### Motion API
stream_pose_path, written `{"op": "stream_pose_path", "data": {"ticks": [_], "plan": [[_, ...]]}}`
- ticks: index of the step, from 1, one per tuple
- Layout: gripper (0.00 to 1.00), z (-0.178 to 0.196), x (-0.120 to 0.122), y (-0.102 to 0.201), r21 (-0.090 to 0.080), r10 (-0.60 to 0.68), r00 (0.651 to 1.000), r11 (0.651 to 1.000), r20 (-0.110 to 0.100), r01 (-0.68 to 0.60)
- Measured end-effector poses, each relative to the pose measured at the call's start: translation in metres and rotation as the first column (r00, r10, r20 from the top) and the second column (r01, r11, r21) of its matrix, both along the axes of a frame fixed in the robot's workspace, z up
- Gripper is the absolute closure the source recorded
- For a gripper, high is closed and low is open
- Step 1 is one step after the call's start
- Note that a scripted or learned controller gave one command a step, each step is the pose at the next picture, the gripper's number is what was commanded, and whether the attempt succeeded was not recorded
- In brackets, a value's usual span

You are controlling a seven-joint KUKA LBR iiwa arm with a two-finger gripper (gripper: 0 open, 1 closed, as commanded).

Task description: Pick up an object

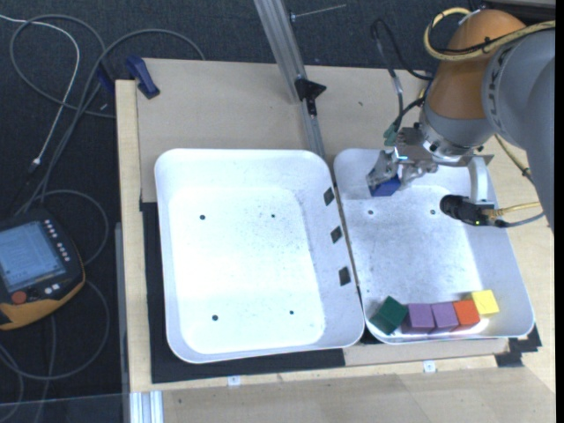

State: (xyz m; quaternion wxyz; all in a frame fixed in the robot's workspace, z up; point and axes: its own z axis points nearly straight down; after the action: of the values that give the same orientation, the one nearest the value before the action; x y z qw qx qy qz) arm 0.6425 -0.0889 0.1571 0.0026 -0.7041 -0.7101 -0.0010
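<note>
The arm [493, 69] reaches down over the right bin [493, 263]. The left bin [238, 254] sits to the pincer's left. The pincer [385, 181] grips a blue block [382, 186]. Green [389, 315], purple [421, 316], purple [445, 315], orange [466, 312] and yellow [486, 303] blocks line the near wall, well apart from the pincer.

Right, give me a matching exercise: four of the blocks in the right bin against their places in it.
Blocks:
1. blue block
2. green block
3. yellow block
4. orange block

Places:
A. right end of the row
B. left end of the row
C. far end of the bin, at the tool
D. between purple and yellow

Pairs: 1-C, 2-B, 3-A, 4-D
</note>
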Motion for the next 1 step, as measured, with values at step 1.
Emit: {"op": "stream_pose_path", "data": {"ticks": [1], "plan": [[1.0,0.045,-0.0719,0.0643,0.001,-0.001,1.0,1.0,-0.001,0.001]]}}
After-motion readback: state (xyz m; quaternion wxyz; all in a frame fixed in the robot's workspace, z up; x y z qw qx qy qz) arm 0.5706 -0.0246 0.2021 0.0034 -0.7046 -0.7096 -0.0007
